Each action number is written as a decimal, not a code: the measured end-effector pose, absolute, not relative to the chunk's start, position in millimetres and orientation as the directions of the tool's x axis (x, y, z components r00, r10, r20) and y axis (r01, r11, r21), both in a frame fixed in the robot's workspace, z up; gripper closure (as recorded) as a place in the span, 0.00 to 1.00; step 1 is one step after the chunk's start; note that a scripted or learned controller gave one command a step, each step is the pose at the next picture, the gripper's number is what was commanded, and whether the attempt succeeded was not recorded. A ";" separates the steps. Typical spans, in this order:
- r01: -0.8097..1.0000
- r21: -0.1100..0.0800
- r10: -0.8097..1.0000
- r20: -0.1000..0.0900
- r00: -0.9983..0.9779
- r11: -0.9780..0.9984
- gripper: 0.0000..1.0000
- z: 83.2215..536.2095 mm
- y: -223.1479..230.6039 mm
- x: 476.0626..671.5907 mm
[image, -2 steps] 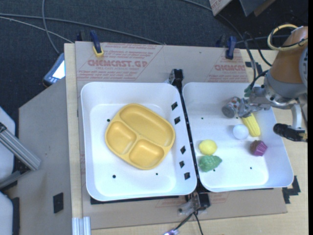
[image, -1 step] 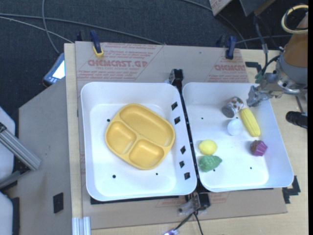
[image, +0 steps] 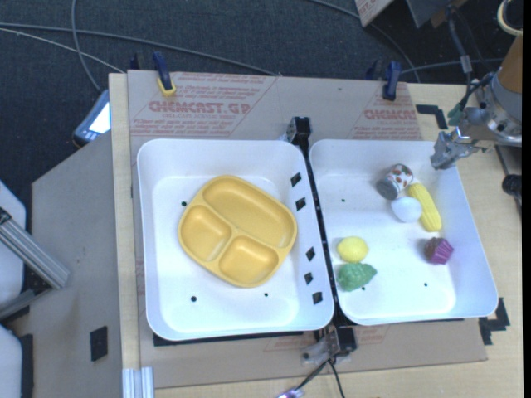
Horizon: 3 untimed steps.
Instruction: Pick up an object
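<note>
The right bin (image: pixel 465 305) holds several small toys: a yellow corn cob (image: pixel 428 206), a white ball (image: pixel 406 211), a grey and brown piece (image: pixel 395 181), a yellow lemon (image: pixel 353 249), a green leafy piece (image: pixel 356 276) and a purple cup (image: pixel 439 250). My gripper (image: pixel 445 152) hangs over the bin's far right corner, up and to the right of the corn cob. Nothing shows between its fingers, and their state is unclear.
The left bin (image: pixel 158 305) carries a yellow divided plate (image: pixel 237 230). A black divider with clips (image: pixel 309 214) runs between the bins. Blue clamps (image: pixel 163 75) hold the cardboard base at the back. Cables cross the dark floor behind.
</note>
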<state>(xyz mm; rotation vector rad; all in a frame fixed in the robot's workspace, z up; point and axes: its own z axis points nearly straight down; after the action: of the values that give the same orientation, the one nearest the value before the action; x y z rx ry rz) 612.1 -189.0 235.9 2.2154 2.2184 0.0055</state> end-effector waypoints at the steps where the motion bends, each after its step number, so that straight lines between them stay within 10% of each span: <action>1: 1.000 0.004 1.000 -0.001 -0.001 0.001 1.00 256.3 -189.1 613.0; 3: 1.000 -0.004 1.000 0.002 -0.004 0.004 1.00 231.0 -91.5 585.3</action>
<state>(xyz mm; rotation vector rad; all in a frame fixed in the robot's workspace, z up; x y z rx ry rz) 585.3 -91.5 231.0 2.2199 2.2294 -0.0016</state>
